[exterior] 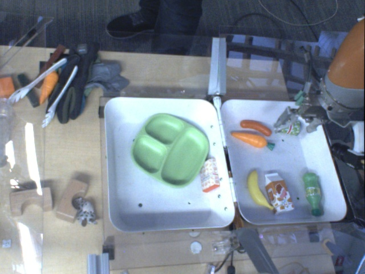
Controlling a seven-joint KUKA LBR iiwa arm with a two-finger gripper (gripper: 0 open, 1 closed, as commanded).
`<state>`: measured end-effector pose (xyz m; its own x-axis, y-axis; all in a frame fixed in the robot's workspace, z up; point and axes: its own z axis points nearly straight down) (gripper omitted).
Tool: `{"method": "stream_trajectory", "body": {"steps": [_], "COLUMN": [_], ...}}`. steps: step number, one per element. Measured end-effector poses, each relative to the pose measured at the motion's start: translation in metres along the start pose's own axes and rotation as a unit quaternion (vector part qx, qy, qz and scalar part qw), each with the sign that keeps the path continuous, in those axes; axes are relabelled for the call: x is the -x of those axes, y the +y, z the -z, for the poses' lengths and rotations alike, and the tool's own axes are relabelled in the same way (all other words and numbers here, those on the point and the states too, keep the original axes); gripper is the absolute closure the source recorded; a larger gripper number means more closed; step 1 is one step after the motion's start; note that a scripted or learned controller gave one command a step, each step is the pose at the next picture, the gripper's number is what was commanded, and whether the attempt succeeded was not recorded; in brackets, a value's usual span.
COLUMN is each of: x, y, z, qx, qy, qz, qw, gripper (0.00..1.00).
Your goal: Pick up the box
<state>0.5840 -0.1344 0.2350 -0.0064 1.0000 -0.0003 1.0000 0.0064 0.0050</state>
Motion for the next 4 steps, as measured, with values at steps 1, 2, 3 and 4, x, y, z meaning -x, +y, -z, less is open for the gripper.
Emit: {"method": "stream_trajectory", "body": {"steps": [1, 2, 3, 4], "x": [0.015, -0.046, -0.012, -0.022], "y": [-0.055, -0.053, -0.005, -0.09], "z": [-0.119, -0.146, -0.146, -0.145], "qx": [0.0, 0.004, 0.004, 0.003], "qy": [0.0, 0.001, -0.001, 0.0], "qz": [0.056, 0.008, 0.017, 0.013], "qw": [0.9984, 1.0, 0.9998, 0.9999], "gripper": [0.0, 0.0, 0.0, 0.0]}}
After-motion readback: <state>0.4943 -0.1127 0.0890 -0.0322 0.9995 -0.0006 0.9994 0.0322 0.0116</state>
